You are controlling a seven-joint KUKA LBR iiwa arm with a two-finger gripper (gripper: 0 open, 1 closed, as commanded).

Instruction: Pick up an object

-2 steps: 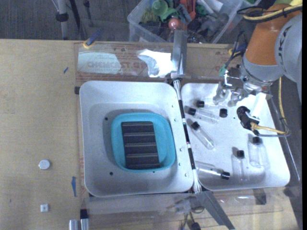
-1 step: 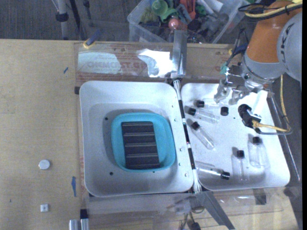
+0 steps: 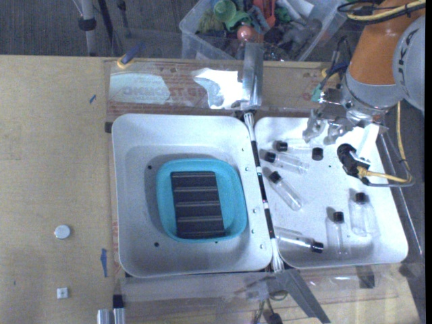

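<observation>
Fingers of the two-finger gripper: whether spread or closed cannot be told at this slant; nothing shows between them. Camera view: gripper hangs over the right shallow white bin toward 12 o'clock. Nearest candidate, a small clear plastic vial with black cap, lies just beside it at 7 o'clock. Judgement: descend squarely across the tube; smooth, round walls may roll or slip. Left white bin bears a turquoise tray with dark ribbed insert.
</observation>
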